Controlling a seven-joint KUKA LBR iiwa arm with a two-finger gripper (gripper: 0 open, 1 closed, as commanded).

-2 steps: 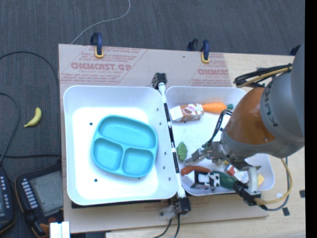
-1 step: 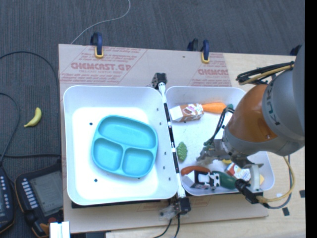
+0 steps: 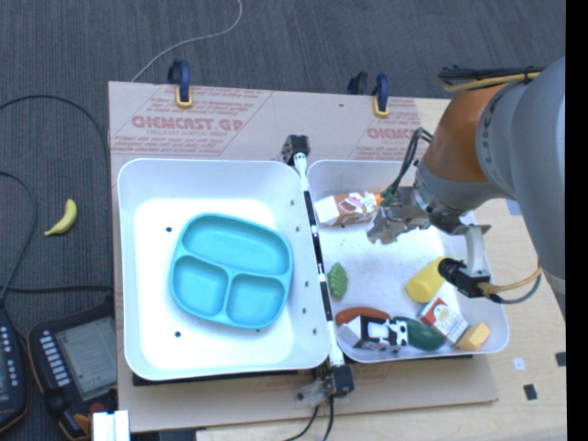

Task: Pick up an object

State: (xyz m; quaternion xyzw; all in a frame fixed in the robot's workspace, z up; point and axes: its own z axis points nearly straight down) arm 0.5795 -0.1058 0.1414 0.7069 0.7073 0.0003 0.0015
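Note:
The right white bin (image 3: 367, 168) holds several small things: a wrapped snack (image 3: 346, 208) at its back left, a green leaf-shaped piece (image 3: 337, 279), a yellow cylinder (image 3: 424, 281), a red sausage-shaped piece (image 3: 362, 316), a black and white toy (image 3: 383, 334), a dark green piece (image 3: 424, 338), a red and white packet (image 3: 445, 319) and a yellow block (image 3: 474, 336). My gripper (image 3: 390, 225) hangs low over the bin's back half, just right of the wrapped snack. Nothing shows between its fingers.
The left white bin (image 3: 138, 246) holds a blue three-compartment tray (image 3: 230, 270). A black bar (image 3: 312, 237) runs between the bins. Two blue and yellow clamps (image 3: 179, 79) (image 3: 379, 95) pin the board's back edge. A toy banana (image 3: 62, 218) lies on the floor at left.

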